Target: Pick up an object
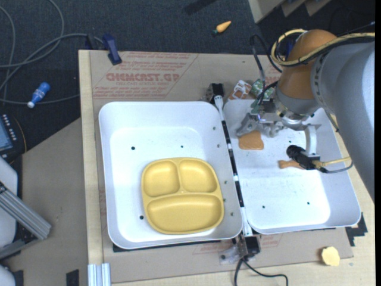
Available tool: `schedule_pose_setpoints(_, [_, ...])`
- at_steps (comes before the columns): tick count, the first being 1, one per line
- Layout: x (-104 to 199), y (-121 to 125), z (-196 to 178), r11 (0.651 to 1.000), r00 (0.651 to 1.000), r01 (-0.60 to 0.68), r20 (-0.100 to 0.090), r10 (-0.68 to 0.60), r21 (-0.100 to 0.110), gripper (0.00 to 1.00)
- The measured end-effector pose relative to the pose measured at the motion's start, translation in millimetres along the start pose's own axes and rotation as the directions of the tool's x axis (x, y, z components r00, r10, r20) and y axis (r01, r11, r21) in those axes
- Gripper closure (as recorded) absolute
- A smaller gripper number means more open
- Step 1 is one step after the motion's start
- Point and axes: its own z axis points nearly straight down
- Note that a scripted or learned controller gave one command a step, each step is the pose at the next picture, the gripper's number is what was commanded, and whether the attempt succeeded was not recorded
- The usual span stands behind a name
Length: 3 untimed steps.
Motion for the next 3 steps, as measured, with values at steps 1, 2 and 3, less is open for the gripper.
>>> schedule_pose_setpoints(1, [0,1,-11,1.0,1.0,0.001,0.0,-0.001,-0.003,1.0])
schedule_pose_setpoints(2, [-7,-44,-27,1.0,1.0,-0.003,-0.001,0.003,0.006,1.0])
schedule_pose_setpoints(3, [-107,-69,-80,1.0,1.0,-0.011,0.008,0.011,-0.003,1.0])
